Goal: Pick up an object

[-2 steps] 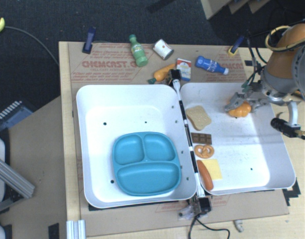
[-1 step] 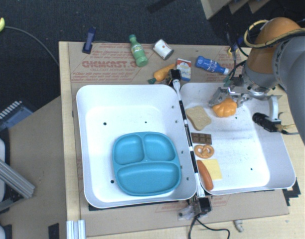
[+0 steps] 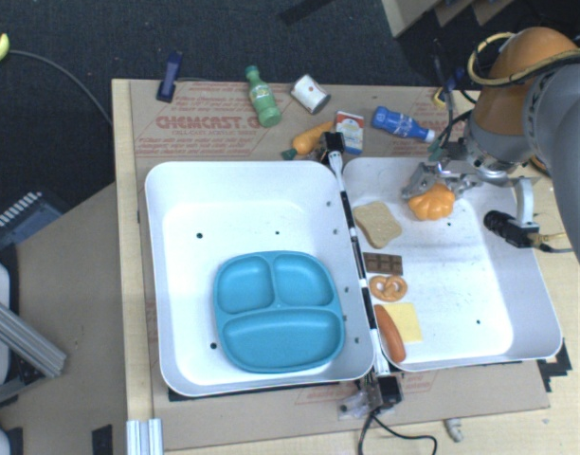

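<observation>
Camera view: left bin (image 3: 176, 254) holds a blue tray (image 3: 278, 309); end effector (image 3: 438, 186) grips an orange object (image 3: 432, 204).

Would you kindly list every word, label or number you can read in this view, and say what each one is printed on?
"CHEMCAST": red print on the brown board under the bins; the letters after it are hidden.
Fainter red lines around it: too blurred to read.
Green bottle, blue bottle, small carton: labels too small to read.

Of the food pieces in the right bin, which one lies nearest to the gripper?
The orange piece lies right beneath the gripper; the bread slice, chocolate, pretzel, cheese and sausage lie farther left.
</observation>
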You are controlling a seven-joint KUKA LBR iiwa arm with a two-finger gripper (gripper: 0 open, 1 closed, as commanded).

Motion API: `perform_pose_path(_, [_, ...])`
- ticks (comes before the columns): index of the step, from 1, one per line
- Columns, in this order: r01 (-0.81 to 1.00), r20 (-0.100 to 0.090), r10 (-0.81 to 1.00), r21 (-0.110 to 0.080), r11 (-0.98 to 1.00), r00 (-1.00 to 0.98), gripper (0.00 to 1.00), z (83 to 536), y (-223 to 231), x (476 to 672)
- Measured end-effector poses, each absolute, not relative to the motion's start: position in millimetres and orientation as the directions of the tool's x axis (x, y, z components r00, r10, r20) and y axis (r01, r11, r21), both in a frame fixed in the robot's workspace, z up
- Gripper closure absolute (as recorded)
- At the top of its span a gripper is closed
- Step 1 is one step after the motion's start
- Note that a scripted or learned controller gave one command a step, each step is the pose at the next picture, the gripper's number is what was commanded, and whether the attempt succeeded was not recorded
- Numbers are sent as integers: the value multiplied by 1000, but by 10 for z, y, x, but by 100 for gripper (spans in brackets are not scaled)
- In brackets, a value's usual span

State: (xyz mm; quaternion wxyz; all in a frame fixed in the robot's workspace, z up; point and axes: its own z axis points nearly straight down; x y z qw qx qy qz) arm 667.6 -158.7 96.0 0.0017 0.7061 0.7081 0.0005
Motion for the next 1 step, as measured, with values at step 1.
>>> perform_pose_path(1, [1000,2,1000,0,2,-2,100,867,-900,6673])
